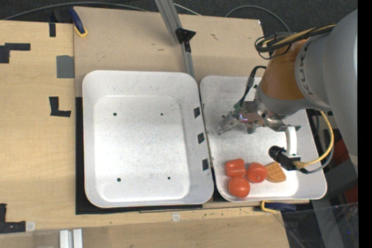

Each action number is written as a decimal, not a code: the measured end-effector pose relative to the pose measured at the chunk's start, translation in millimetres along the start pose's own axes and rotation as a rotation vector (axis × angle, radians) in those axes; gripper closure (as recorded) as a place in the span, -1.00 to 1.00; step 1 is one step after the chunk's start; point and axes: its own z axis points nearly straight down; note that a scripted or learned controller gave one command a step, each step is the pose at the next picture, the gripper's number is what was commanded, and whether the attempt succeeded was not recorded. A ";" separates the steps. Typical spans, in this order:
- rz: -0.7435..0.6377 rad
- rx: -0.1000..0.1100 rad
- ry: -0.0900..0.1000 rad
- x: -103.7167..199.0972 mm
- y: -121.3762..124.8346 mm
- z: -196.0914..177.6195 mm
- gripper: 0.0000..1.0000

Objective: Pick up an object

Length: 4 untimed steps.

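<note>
The grey arm (325, 61) is extended in from 3 o'clock, orange band above the wrist; the gripper (232, 122) is pointed toward 9 o'clock, apparently low.

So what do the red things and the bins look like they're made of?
The three red pieces look like smooth, slightly glossy plastic, probably toy tomatoes; faint highlights suggest that. The bins look like matte white plastic with fine dark speckles and rounded moulded rims.

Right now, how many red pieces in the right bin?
3, clustered at the near end of the right bin: one on the left, one right of it beside an orange piece, one nearest the rim. The arm could hide more.
</note>
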 end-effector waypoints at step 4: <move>0.001 -0.011 -0.001 -9.4 -3.5 -86.7 1.00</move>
